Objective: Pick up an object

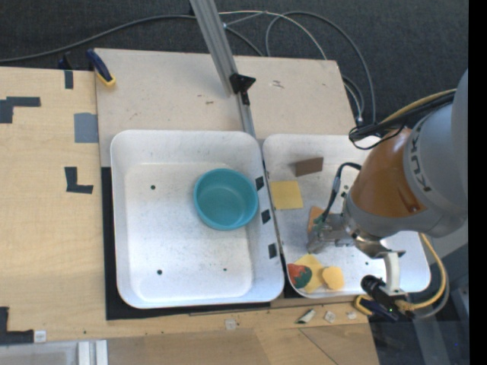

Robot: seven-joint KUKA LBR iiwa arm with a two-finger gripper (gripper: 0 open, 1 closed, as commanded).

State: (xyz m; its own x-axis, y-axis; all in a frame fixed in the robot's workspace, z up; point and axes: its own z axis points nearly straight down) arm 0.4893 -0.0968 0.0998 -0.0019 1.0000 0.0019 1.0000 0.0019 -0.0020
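- Step in hand: approach and descent. You have the tool (319,238) low inside the right bin (411,268), near its left wall and about midway between the far and near edges.
- Tool state: you cannot tell from this view whether it is released or clenched; the wrist and the grey-and-orange arm (396,185) cover most of it, and nothing is visibly held.
- Nearest candidate: a small orange piece (315,217), just beside the tool on its far side, possibly touching it.
- Other candidates, right bin:
  - yellow flat square (287,195), against the left wall, towards the far edge
  - brown block (307,166), near the far edge
  - red, green and yellow cluster (303,273), at the near left corner
  - orange-yellow lump (332,278), just beside that cluster
- Left bin (129,204): one teal bowl (225,198), right of centre, well apart from the tool.
- Surface (46,173): carries both bins; cables trail off the far right corner.
- Next move, judged: confirm that the tool brackets the orange piece, close on it, then lift straight up and check that something comes with it. If it is misaligned, shift slightly towards the far edge first.
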